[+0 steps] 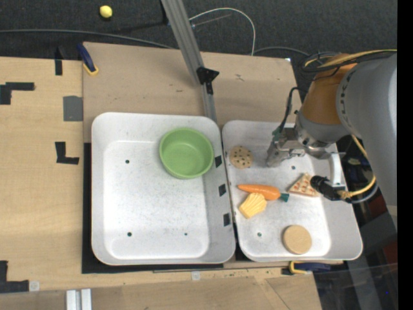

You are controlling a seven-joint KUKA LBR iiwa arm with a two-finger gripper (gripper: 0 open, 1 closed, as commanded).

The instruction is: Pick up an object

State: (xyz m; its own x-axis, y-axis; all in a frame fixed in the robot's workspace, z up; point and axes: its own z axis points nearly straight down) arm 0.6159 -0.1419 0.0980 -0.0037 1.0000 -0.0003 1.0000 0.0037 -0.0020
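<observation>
My gripper (273, 159) hangs low over the back part of the right bin (345, 241), pointing down. It stands just right of a speckled round cookie (241, 156) and apart from it. In front of it lie an orange carrot (260, 190), a yellow ridged piece (253, 205) and a pizza slice (301, 186). A tan round disc (297, 239) lies near the bin's front. I see nothing held in the gripper.
A green bowl (186, 152) sits at the back right of the left bin (106, 192). A grey pole (187, 41) slants down to the bins' shared back edge. The arm's orange band (321, 102) and grey body overhang the right bin's right side.
</observation>
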